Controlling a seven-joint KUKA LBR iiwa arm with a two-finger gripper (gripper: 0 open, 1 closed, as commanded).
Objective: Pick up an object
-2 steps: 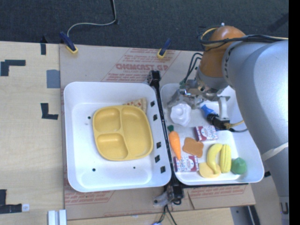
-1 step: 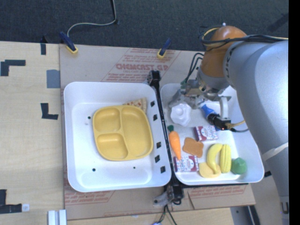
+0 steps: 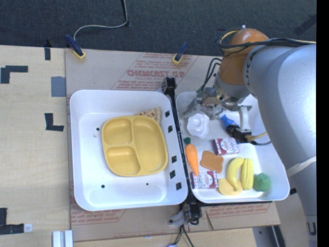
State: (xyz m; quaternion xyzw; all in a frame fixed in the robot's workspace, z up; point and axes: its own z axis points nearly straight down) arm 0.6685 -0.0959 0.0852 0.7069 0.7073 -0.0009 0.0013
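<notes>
- Arm (image 3: 280, 86): you see the grey body coming in from the right over the right bin, with the orange band at the top.
- Cardboard sheet (image 3: 118, 73): red print, lies under both bins.
- Left bin (image 3: 85, 153): white. It holds the plate and one thing wedged behind it.
- Right bin (image 3: 275, 163): white, touching the left bin along a black centre strip. Every loose pick candidate is in here.
- Yellow divided plate (image 3: 134, 145): three compartments, flat in the middle of the left bin.
- Gripper (image 3: 205, 106): over the far left corner of the right bin, just above the white object. You can't tell from this angle whether it's open or closed, and you see nothing held.
- Banana bunch (image 3: 238, 175): near the front edge of the right bin, beside the green lump.
- White object (image 3: 198, 125): lumpy, right under the gripper; contact unclear.
- Carrot (image 3: 192, 159): lies along the left wall of the right bin.
- Two red-and-white packets: one (image 3: 225, 146) mid-bin, one (image 3: 204, 180) at the front, below the carrot tip.
- Tan slice (image 3: 212, 161): between the carrot and the bananas.
- Patterned slice (image 3: 150, 112): pokes out behind the plate's far edge.
- Green lump (image 3: 262, 182): front right corner of the right bin.
- Two blue-yellow clamps (image 3: 75, 46) (image 3: 180, 53): on the sheet's far edge.
</notes>
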